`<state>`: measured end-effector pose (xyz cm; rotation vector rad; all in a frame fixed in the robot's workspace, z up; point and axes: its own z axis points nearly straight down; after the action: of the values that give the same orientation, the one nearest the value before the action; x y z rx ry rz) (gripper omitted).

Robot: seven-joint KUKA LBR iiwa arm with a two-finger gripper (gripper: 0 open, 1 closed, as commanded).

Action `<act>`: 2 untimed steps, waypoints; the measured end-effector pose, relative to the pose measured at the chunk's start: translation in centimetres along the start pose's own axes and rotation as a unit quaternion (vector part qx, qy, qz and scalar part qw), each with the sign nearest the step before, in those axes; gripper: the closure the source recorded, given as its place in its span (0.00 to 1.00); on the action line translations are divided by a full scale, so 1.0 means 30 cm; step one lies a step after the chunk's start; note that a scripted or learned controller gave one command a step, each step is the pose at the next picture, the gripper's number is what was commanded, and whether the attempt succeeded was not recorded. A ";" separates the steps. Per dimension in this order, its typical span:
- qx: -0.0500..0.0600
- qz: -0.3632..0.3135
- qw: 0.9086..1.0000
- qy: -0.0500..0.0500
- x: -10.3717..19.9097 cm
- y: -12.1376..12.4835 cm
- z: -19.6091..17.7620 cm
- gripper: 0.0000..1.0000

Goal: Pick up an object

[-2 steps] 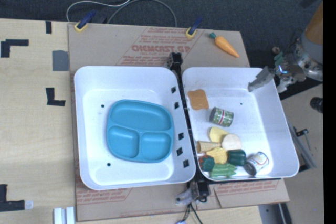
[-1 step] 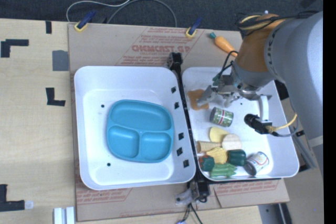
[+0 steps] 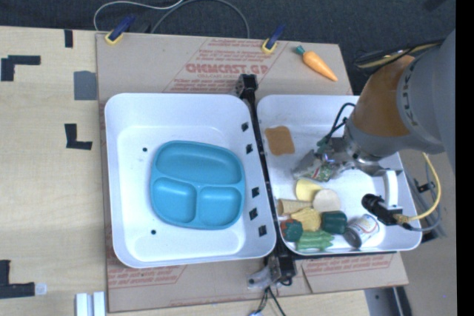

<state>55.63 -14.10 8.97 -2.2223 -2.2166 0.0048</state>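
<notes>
- A heap of small toys (image 3: 318, 218) lies in the right bin (image 3: 296, 109), just below the end effector (image 3: 317, 168).
- The end effector sits low in that bin; its grip cannot be told.
- A tan square (image 3: 279, 140) lies just to its left.
- A blue tray (image 3: 197, 184) fills the left bin (image 3: 126, 115), well to its left.
- A toy carrot (image 3: 315, 63) rests on the bench above.

blue divided tray (image 3: 197, 184) in left bin (image 3: 122, 122) | toy carrot (image 3: 317, 64) on cardboard sheet (image 3: 215, 66), behind right bin (image 3: 296, 106) | possibly two clamps
</notes>
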 end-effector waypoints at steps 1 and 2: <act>-0.002 -0.002 1.000 0.001 0.008 0.010 -0.038 1.00; -0.002 -0.002 1.000 0.001 0.008 0.010 -0.036 0.00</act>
<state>55.92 -13.86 10.05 -2.2182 -2.2221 -0.0007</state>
